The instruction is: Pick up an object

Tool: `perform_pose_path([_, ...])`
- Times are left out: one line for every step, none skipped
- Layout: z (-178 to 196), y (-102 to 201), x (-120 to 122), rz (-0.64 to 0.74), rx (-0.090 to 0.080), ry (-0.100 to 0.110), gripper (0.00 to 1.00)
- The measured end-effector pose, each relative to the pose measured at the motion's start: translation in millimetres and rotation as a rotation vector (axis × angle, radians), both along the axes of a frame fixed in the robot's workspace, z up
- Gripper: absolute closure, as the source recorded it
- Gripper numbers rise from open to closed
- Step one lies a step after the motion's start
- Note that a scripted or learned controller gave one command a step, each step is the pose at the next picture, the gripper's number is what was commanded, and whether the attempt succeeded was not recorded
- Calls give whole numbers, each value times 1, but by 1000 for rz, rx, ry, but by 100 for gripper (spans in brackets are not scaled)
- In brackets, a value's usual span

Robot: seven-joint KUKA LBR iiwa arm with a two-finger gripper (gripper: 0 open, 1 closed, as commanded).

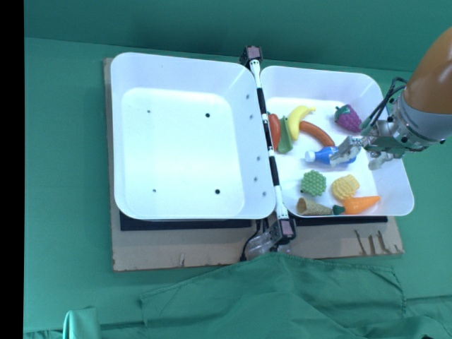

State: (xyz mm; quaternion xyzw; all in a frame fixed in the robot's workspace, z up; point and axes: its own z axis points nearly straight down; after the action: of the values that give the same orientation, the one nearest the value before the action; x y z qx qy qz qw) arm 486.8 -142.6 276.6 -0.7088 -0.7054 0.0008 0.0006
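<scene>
Pincer (357, 149) is down in the right bin (321, 80), sitting right at the blue end of the little bottle (326, 156), which lies on its side mid-bin, white cap pointing left. Honestly can't tell from up here how the pincer is set, or if it's got anything. Bottle looks like the target to me. If so, I'd straddle the body across its narrow width and not the cap end, since it's round and would probably roll or squirt out. The sausage (316, 133) is just above it and the corn (345, 186) just below, so come straight down and lift straight up. The left bin (134, 69) would be the obvious drop spot
</scene>
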Motion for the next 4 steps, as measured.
perform_pose_path([-46,8,1,0,1,1,0])
perform_pose_path([-87,2,7,-3,-16,-30,0])
perform_pose_path([-72,0,9,-6,-20,-42,100])
perform_pose_path([-25,-2,17,2,-3,-10,100])
